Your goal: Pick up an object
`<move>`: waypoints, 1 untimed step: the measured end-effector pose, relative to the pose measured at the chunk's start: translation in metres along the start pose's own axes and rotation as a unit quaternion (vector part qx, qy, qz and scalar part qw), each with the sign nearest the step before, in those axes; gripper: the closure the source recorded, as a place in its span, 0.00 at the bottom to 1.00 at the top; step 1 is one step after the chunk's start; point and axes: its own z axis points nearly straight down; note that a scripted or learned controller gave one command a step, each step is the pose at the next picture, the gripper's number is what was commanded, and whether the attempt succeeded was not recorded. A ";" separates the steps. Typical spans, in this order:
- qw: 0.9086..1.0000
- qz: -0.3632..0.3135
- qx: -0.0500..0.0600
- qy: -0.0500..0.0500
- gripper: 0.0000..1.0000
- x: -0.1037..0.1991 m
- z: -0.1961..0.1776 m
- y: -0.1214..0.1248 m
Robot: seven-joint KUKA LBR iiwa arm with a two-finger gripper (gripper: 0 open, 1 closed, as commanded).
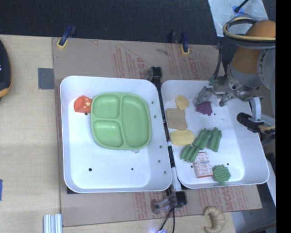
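Wooden bench (pixel 24 144) under two white bins, near right bin (pixel 242 176) with broccoli (pixel 221 173), packet (pixel 202 164), beans (pixel 202 142), yellow pieces (pixel 182 137), left bin (pixel 77 174) with green tray (pixel 121 120), farther back purple piece (pixel 204 108) beside gripper (pixel 214 95), finger state unclear.

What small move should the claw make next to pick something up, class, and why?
Probably a short descent onto the purple piece. The claw sits just above it near the far edge of the right bin, and nothing shows between its fingers. The purple piece lies apart from the green beans, so there seems room to close.
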 end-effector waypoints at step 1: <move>1.000 0.000 0.002 0.001 0.00 0.011 0.011 -0.001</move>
